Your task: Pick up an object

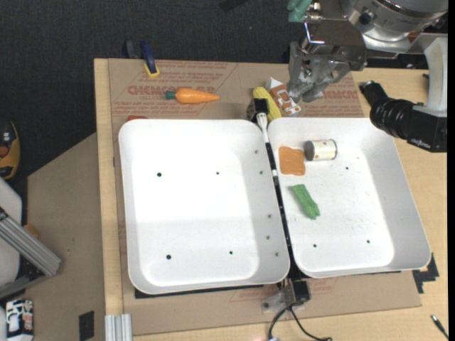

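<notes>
**Three objects in the right bin, tool raised past its far edge**

The right bin (398, 212) holds three objects, all in its far-left part. A flat orange piece (291, 160) lies near the bin's left edge. Just beside it, toward the far edge, a small cream cylinder with a dark end (320, 150) lies on its side. A green strip (306, 200) lies nearer the bin's middle, angled, apart from the other two.

The tool (311, 84) hangs above the tabletop (213, 84) just past the right bin's far-left corner; whether its fingers are open or closed cannot be told (they blur into the dark metal), and nothing shows between them. Below it, at that corner, lie a yellow object (263, 98) and a small orange-and-white packet (286, 101).

The left bin (199, 204) sits edge to edge with the right one. An orange carrot toy (193, 96) lies on the tabletop beyond the left bin's far edge.
</notes>
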Robot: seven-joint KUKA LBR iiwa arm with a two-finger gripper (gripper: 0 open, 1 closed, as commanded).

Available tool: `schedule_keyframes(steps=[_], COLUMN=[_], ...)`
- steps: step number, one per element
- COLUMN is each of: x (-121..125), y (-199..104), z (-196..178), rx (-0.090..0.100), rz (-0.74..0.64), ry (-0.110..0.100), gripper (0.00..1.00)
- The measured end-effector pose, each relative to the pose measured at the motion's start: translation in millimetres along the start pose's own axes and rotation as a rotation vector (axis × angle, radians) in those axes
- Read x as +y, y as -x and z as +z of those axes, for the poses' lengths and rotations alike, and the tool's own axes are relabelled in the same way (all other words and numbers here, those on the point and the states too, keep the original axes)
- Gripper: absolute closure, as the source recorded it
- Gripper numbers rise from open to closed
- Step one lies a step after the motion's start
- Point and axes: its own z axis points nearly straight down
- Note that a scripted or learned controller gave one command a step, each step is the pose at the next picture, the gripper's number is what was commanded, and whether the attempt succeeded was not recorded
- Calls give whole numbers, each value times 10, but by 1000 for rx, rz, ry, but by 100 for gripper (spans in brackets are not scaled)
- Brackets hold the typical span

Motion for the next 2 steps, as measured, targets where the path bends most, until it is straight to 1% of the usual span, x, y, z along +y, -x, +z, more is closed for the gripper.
schedule_keyframes(steps=[2], x=[12], y=[-11], z=[-209], rx=[1], rz=[-1], ry=[7], gripper=[100])
